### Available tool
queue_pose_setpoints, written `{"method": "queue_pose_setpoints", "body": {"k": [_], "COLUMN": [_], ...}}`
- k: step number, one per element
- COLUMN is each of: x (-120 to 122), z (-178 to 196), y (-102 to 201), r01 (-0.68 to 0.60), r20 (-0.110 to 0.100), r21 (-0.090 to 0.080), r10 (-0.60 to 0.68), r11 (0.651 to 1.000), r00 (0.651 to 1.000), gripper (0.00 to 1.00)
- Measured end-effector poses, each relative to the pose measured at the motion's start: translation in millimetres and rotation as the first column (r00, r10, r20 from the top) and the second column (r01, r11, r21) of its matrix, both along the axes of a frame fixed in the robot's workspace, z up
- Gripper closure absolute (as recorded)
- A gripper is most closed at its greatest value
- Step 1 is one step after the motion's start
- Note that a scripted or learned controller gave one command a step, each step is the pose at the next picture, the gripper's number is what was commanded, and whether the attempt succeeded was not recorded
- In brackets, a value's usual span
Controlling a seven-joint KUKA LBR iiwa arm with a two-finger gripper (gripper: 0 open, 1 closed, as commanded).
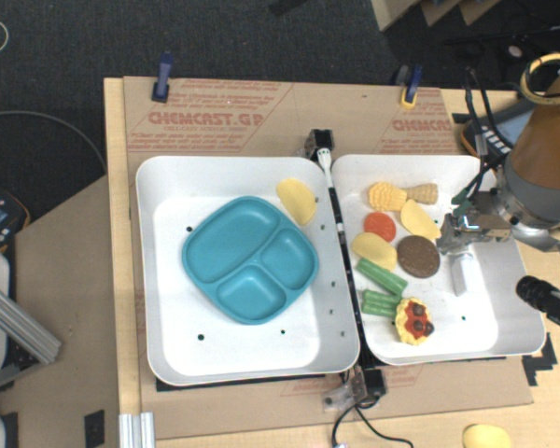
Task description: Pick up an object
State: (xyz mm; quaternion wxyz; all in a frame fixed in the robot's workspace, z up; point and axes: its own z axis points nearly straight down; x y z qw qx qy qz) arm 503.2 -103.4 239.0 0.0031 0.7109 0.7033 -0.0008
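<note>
The gripper (458,255) hung over the right bin (504,329), just right of the brown disc (418,257); whether it was wide or narrow I could not tell; nothing showed in its grasp. Left of the disc lay a yellow piece (373,247), green beans (380,276) and a tomato slice (380,225); the blue plate (250,259) sat in the left bin (163,278).

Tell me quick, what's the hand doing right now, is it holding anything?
Hand: over the right bin, just right of the brown disc; nothing seen in it, and open or closed cannot be told.
</note>
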Motion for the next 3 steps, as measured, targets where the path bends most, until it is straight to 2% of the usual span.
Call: {"method": "queue_pose_setpoints", "body": {"k": [1,2,3], "x": [-9.0,-5.1,28.2], "z": [71.7,16.9,25.2], "y": [72.4,106.6,23.0], "r01": [-0.015,-0.014,-0.005], "r20": [0.002,-0.01,0.002], "r21": [0.006,0.007,0.002], "r10": [0.015,0.014,0.005], "r11": [1.0,1.0,1.0], "r00": [1.0,1.0,1.0], "gripper": [1.0,1.0,1.0]}}
